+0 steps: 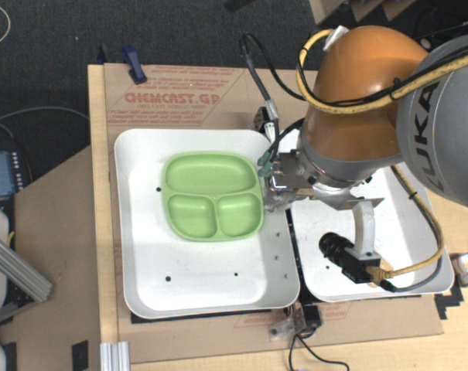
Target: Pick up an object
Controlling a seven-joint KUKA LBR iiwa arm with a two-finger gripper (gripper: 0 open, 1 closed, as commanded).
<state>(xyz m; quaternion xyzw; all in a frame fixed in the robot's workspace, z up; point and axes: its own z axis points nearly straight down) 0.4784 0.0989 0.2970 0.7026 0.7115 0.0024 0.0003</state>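
Hiding tool (271,178) fingers: bulky wrist, beside green tray (213,195) right edge.

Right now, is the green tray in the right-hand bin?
No, the green tray lies in the left bin.

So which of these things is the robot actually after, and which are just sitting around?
Part of the job:
- green divided plate, lying in the left bin
- gripper, at the plate's right edge

Just lying about:
- right bin, under the arm
- blue clip on the cardboard sheet
- black cables
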